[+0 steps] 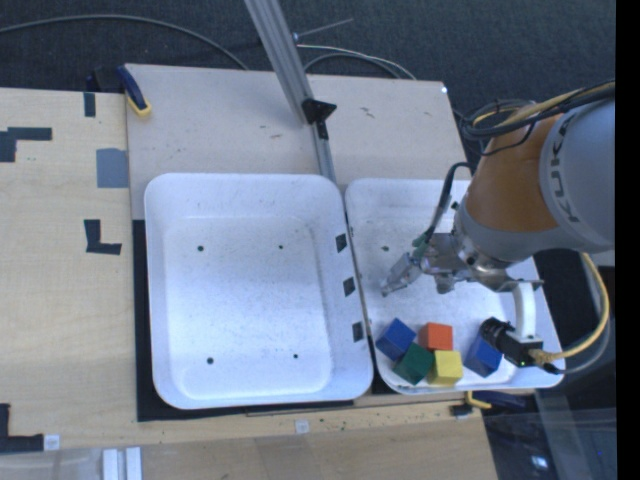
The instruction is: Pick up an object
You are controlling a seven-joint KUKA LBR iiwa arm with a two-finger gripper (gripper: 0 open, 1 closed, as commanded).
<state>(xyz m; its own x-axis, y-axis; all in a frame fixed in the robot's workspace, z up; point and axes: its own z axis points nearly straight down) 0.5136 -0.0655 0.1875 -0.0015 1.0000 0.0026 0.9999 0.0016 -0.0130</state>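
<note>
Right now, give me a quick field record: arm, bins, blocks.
arm: reaches in from the right, gripper over the right bin, above the blocks
left bin: white, shallow
blocks: clustered at the right bin's near edge
blue block: leftmost of cluster
green block: in front of the blue one
orange block: middle
yellow block: in front of orange
second blue block: rightmost
held: nothing visibly between fingers

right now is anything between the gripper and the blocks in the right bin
Nothing visible. The gripper sits above the cluster of blocks at the right bin's near edge, with bare bin floor between them.
</note>
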